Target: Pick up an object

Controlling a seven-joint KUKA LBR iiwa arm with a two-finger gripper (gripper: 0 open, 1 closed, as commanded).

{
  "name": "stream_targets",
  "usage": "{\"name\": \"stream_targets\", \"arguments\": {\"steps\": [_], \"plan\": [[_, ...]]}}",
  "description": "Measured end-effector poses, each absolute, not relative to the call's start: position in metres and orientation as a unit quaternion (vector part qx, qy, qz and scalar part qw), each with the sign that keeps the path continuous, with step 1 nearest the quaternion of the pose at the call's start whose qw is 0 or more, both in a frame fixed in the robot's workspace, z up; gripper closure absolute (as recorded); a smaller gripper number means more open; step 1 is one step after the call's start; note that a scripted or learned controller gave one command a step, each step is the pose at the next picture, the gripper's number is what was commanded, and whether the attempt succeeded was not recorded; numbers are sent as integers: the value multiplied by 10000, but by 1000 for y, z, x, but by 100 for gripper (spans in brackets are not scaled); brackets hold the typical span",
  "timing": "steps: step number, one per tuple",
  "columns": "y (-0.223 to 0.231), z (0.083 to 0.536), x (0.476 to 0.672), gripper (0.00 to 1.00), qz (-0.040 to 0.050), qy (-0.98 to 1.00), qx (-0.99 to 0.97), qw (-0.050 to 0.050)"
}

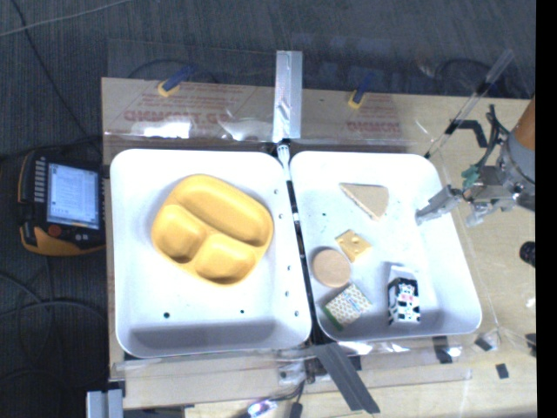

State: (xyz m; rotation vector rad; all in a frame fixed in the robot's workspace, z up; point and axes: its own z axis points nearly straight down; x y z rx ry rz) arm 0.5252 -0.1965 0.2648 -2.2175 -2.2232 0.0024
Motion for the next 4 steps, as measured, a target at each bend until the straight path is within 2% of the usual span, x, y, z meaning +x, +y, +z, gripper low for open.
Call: {"name": "stream_targets", "arguments": {"steps": [1,2,3,4], "plan": [[-164,122,493,0,6,-6947,-7193,22],[-178,90,487,0,-34,-6812,-7321,-22],[-177,100,489,100,-55,-6815,-7317,-36],[-137,197,525,100,14,-6884,-7253,4]]}}
